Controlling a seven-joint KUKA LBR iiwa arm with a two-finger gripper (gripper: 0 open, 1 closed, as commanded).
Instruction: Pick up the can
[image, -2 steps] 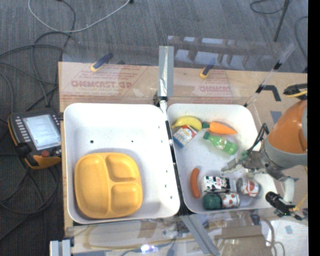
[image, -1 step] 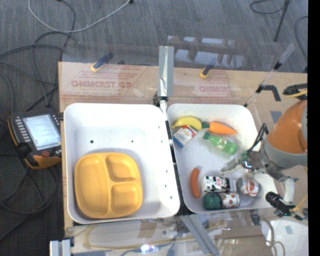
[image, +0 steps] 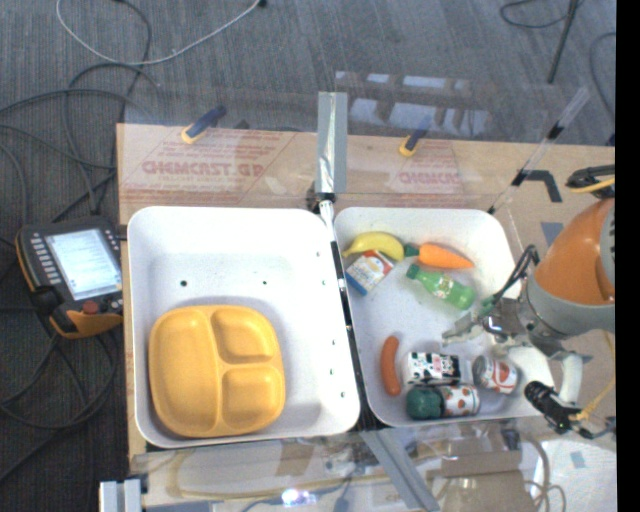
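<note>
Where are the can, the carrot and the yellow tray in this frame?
can (image: 497, 374): camera view, on its silver and red side, lower right of the right bin.
carrot (image: 445, 257): camera view, middle of its orange body, top of the right bin.
yellow tray (image: 216, 371): camera view, centre ridge where its compartments meet, left bin.

The scene is evenly and brightly lit from above, soft shadows are cast inside the white bins (image: 300, 225), and slight blur is seen throughout.
</note>
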